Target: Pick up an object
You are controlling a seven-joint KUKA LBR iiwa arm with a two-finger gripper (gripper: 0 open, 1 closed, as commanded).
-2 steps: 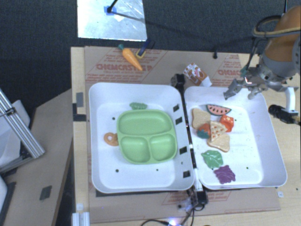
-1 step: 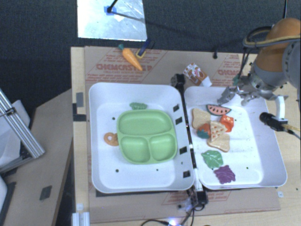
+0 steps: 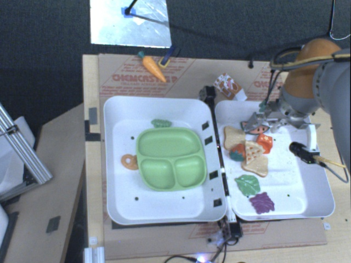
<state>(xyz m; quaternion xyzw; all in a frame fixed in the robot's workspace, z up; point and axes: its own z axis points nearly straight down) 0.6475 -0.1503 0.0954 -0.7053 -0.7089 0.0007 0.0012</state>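
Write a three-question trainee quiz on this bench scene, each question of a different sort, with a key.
1. True or false: the green divided plate sits in the left bin.
2. Multiple choice: the carrot lies (a) in the right bin, (b) on the plate, (c) on the cardboard behind the bins.
3. Fill in: the purple grapes lie in the ___ bin, near its front edge.

Key: 1 true; 2 c; 3 right. The pincer hangs over that bin's back part, above the toy foods.
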